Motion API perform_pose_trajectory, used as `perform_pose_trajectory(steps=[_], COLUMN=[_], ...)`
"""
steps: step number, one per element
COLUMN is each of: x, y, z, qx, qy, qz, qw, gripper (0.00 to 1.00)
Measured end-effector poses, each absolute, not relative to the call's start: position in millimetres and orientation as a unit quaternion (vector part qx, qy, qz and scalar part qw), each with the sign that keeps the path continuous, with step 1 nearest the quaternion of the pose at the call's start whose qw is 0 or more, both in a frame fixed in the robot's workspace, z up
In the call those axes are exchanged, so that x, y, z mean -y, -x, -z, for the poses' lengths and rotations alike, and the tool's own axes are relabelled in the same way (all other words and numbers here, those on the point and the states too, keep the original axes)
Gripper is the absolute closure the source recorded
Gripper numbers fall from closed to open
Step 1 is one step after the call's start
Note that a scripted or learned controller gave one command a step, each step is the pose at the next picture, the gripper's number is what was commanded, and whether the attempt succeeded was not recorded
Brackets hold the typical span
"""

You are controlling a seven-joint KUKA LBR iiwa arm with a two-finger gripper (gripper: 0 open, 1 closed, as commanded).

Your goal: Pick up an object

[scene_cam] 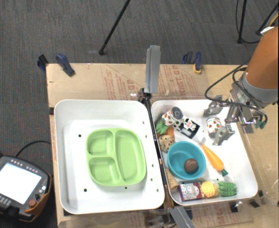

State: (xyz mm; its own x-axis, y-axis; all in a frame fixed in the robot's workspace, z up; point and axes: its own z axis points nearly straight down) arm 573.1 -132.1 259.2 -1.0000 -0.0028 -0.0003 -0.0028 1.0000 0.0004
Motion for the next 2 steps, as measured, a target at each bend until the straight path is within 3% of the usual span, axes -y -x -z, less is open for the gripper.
perform_pose_trajectory(steps=[1, 2], x=[127.3, 164.3], y=[-532.8, -479.2], z=[-143.1, -84.3], qx=[-1.0, -0.999], qy=[-0.025, -0.051], qz=[-0.0019, -0.001], qw=[-0.007, -0.003], gripper=[0.0, 0.0])
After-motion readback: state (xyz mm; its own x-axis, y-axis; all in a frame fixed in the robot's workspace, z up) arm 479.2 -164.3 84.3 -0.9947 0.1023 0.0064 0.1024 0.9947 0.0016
